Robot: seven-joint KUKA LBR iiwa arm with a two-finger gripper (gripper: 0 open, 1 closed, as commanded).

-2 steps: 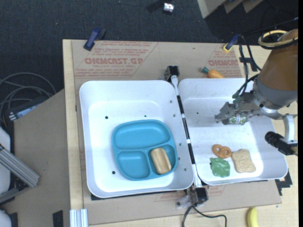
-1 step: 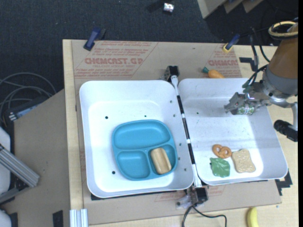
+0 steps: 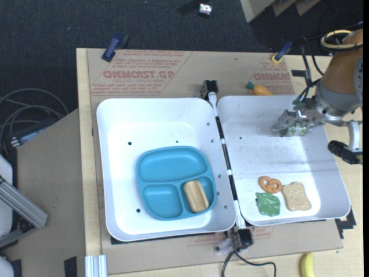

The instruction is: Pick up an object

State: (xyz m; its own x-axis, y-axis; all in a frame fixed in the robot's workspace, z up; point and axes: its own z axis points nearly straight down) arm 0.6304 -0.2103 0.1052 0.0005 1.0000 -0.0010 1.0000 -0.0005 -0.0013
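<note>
The left bin (image 3: 115, 154), well left of the fingers, holds a blue divided plate (image 3: 173, 178) with a tan bread roll (image 3: 196, 195) in its lower right compartment. In the right bin (image 3: 248, 154), nearer the camera than the fingers and well apart from them, lie a green leafy piece (image 3: 267, 203), a pretzel (image 3: 270, 183) just above it, and a speckled tan cracker (image 3: 296, 196) beside both. On the tabletop (image 3: 173, 74) beyond the bin, left of the fingers, sits a small orange carrot-like item (image 3: 260, 89). The gripper (image 3: 290, 126) hangs low over the right bin's far part; whether its fingers are apart or together I cannot tell, and something greenish shows at them, too blurred to identify.
</note>
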